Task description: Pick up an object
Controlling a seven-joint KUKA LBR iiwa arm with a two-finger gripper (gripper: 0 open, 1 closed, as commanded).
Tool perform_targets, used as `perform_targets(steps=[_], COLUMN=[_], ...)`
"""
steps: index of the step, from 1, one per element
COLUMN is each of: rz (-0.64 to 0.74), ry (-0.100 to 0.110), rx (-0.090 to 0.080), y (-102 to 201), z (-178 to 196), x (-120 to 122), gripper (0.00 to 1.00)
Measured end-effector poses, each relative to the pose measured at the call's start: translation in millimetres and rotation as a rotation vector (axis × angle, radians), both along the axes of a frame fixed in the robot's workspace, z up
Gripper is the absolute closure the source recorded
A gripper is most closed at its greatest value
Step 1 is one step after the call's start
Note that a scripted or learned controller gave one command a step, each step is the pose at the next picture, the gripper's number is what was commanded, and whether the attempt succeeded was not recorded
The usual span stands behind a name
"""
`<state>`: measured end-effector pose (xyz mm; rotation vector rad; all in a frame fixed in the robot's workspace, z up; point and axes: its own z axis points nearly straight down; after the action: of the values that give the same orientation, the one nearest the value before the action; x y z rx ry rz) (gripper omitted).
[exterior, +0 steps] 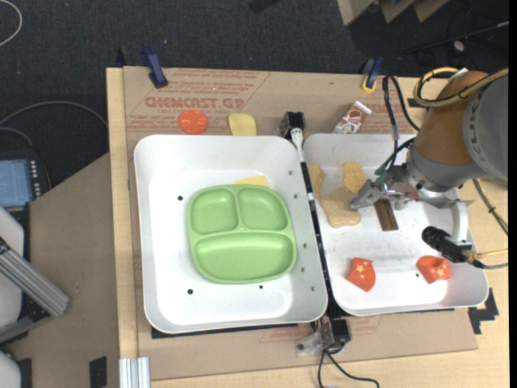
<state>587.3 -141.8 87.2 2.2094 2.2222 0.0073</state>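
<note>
Right bin point(404, 301) holds loose pieces: a tan flat biscuit point(340, 212) at nine o'clock, red pieces at six point(361, 274) and four point(434, 269), a brown bar point(386, 214) upright at centre

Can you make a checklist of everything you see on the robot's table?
Surface: brown board bearing left bin and right bin.
Job's things: right bin holds two red pieces, tan pieces and a brown stick.
Clutter: green divided plate in left bin; orange disc, yellow piece and a small packet on the board.
Gripper: gripper low over the right bin, by the tan pieces; grip cannot be judged.
Cables: black cable to the arm; wires at the front edge.
Surroundings: dark carpet, blue clamps.
</note>
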Motion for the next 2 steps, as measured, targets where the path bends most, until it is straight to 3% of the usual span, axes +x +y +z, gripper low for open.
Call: perform_targets(steps=[1, 2], rz=[-0.008, -0.005], ry=[0.001, -0.003], rx=[0.000, -0.002], y=[-50, -48], z=[0, 11], x=[-13, -11], gripper=[0.00, 1.00])
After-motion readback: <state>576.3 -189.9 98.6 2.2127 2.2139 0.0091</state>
